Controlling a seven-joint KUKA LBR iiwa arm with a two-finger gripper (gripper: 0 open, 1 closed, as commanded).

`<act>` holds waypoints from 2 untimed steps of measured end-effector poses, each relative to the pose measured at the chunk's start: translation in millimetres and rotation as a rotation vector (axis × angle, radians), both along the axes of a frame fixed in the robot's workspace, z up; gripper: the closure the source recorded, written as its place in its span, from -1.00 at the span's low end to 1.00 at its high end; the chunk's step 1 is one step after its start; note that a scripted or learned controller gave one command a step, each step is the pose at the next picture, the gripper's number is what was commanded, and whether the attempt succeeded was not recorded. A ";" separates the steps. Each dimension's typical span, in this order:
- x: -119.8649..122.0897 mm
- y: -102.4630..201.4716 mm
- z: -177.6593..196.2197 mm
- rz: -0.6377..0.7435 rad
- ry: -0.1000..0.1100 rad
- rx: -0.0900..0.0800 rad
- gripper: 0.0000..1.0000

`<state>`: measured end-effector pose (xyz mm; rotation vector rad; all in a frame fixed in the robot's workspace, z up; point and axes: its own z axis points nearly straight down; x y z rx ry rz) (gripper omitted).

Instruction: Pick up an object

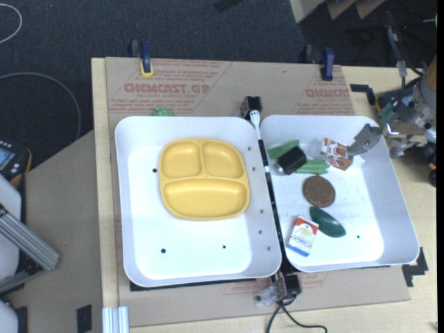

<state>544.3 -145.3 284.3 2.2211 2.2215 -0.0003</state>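
So there are two shallow white bins sitting side by side on a tabletop point(76, 207) covered with a brown sheet of board. The left bin point(139, 255) has a yellow divided plate point(204, 179) in it, three compartments, sitting a bit toward the far side of the bin. The right bin point(388, 220) is where all the small stuff is: a black block point(291, 160) near the far left corner lying on top of some green leafy-looking pieces point(313, 166), a red and white packet point(338, 153) just to the right of those, a round dark brown disc point(319, 191) roughly in the middle, a dark green oblong thing point(327, 223) just in front of the disc, and a small white, blue and red carton point(302, 235) right beside the green thing, toward the near left corner. The arm comes in from the right, and the gripper point(365, 139) is over the far right part of the right bin, its grey tip just next to the red and white packet, maybe touching it, hard to say. Honestly can't tell how far apart the fingers are from this angle, and I don't see anything held between them. Two blue clamps point(144, 55) pin the board at the far edge.
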 end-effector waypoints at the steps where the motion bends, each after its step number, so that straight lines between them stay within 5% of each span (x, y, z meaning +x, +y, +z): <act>1: 0.7 0.1 10.9 0.002 -0.004 -0.002 1.00; 2: -19.5 103.6 -44.0 0.010 0.008 0.006 1.00</act>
